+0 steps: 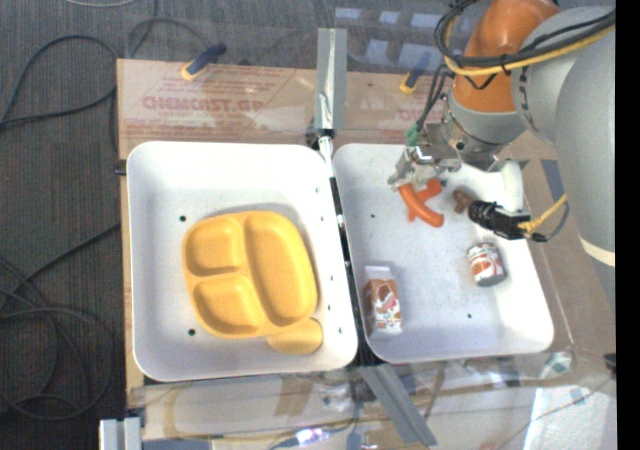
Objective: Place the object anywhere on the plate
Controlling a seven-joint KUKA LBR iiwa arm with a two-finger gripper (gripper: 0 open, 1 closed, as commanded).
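Camera view, jaws (418, 174) aperture unclear, over orange carrot (421, 202) near right bin's (520, 333) far edge.

Robotics lab; carpet, trailing cables (60, 68), cardboard-backed bench (220, 103)

You see two white bins (150, 338): the left one holds a yellow divided plate (250, 273); the right one holds an orange carrot-like piece (422, 204), a brown-and-white packet (383, 304) and a red-and-white can (485, 263). An orange band (500, 33) marks the grey arm (585, 128).
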